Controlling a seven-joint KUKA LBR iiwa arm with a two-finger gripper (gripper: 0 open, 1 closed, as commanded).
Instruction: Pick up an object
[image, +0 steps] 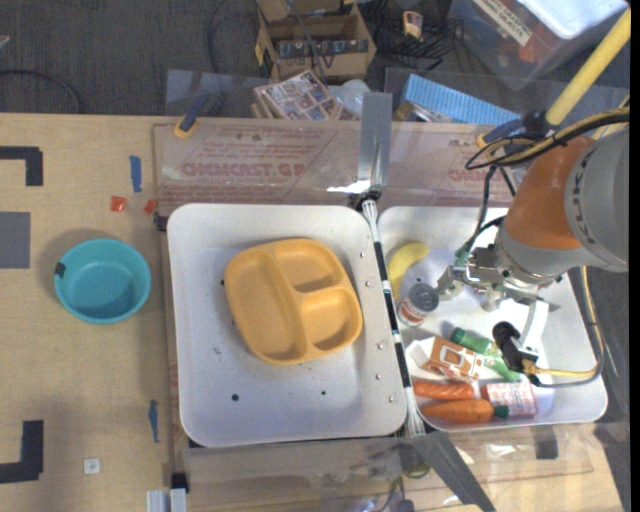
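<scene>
My gripper (470, 278) hangs low over the middle of the right bin (585, 385), under the orange-banded wrist. Just left of it lie a yellow fruit-shaped piece (404, 262) and a small grey-lidded jar (419, 300). In front of the gripper are a green tube (470, 340), an orange and white carton (455, 360), two orange carrots (448, 392) and a small bottle with a red and green label (515, 400). Nothing shows between the gripper's tips.
The left bin (200, 380) holds a yellow divided plate (292, 298). A teal bowl (102, 280) stands on the wooden bench to the left. A metal divider (385, 300) separates the bins. Boxes and clutter lie behind the bench.
</scene>
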